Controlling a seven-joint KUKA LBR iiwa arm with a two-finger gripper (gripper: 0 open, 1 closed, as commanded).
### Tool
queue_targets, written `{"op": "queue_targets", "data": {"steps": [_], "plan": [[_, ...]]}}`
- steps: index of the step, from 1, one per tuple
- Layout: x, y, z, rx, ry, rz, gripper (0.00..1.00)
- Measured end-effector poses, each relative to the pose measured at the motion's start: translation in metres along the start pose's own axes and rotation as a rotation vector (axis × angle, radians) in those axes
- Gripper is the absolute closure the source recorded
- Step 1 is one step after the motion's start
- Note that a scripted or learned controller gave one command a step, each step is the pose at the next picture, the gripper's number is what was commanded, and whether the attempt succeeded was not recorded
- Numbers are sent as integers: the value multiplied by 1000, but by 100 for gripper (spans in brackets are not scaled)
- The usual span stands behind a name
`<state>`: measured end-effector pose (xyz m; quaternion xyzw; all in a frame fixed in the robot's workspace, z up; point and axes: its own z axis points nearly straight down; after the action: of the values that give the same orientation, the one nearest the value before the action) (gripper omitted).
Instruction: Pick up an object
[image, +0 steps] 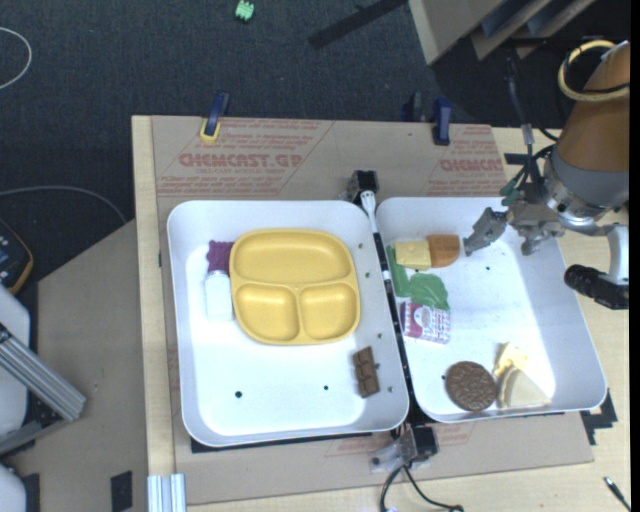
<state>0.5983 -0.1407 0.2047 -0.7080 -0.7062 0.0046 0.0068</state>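
My gripper (499, 241) hangs over the far part of the right bin (560, 320), open, with nothing between its fingers (483, 229). Just left of it lies a yellow and orange block (428, 251), close to the left fingertip; whether they touch I cannot tell. Below the block lie a green crumpled piece (427, 290) and a pink and white packet (428, 323). A round brown cookie (470, 386) and pale yellow banana-like pieces (516, 375) sit at the bin's near edge.
The left bin (200, 390) holds a yellow divided plate (295, 283), a purple item (217, 255), a white bottle (217, 296) and a brown chocolate piece (366, 370). Blue clamps (441, 120) grip the board's far edge. The arm's orange band (598, 120) rises at the right.
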Motion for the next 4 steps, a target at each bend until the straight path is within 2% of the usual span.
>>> {"op": "queue_targets", "data": {"steps": [1, 2, 3, 4], "plan": [[0, 3, -8, -15, -2, -3, 0], [4, 3, 55, -9, -1, -3, 0], [4, 6, 97, -11, -2, -3, 0], [5, 7, 120, -15, -3, -2, 0]]}}
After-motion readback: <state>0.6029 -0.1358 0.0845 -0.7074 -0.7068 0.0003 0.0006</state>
